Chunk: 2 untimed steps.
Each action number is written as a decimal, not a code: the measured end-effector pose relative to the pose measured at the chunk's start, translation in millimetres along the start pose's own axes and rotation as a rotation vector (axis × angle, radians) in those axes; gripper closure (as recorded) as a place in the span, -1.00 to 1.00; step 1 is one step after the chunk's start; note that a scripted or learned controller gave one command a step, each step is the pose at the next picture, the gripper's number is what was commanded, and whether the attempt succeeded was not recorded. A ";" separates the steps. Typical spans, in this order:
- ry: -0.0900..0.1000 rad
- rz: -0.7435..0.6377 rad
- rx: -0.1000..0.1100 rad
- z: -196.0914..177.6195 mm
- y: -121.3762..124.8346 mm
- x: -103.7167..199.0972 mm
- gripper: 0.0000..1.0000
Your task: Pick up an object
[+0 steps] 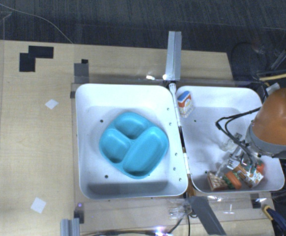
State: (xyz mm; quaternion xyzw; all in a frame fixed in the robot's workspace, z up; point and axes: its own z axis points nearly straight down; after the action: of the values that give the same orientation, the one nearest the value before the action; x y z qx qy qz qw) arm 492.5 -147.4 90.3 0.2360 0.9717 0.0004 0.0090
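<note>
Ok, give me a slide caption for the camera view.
Gripper low over clutter in right bin; blue divided plate in left bin.

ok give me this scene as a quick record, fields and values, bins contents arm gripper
left bin: holds a blue divided plate, three compartments
right bin: small white carton at far left corner; pile of small packaged items at near edge
arm: reaches in from the right, orange band above the wrist, over the right bin
gripper: down at the pile, finger state unclear
held object: cannot tell
</note>
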 end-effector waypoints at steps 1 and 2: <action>-0.012 0.004 -0.005 -13.1 2.3 -3.8 1.00; -0.013 0.004 -0.005 -13.3 2.5 -4.0 -1.00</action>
State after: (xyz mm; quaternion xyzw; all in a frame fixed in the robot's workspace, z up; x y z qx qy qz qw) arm 496.9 -147.0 103.6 0.2377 0.9712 0.0012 0.0157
